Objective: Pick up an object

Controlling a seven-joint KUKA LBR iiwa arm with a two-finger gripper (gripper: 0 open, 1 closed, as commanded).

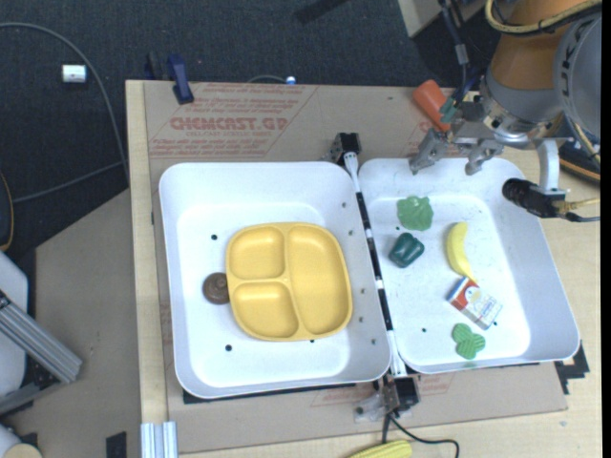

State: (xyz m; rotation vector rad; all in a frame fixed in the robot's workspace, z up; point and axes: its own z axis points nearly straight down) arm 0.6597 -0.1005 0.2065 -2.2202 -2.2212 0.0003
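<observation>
Gripper (pixel 447 160) hangs over the right bin's (pixel 535 337) far rim, fingers spread with nothing between them.

Just below the jaws lie a green lump (pixel 415 212) and a dark green pepper (pixel 406 249); a banana (pixel 459 247), a red-and-white carton (pixel 474 302) with unreadable print and a green piece (pixel 468 341) sit farther down, with bare floor between them. Far left, a yellow plate (pixel 287 281) fills the left bin (pixel 186 256). The board (pixel 229 117) behind reads "CHEMCAST GP".

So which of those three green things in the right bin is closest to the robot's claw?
The light green leafy piece at the bin's far end, just below the gripper. The darker pepper lies beyond it, and the third green piece lies at the near edge.
</observation>
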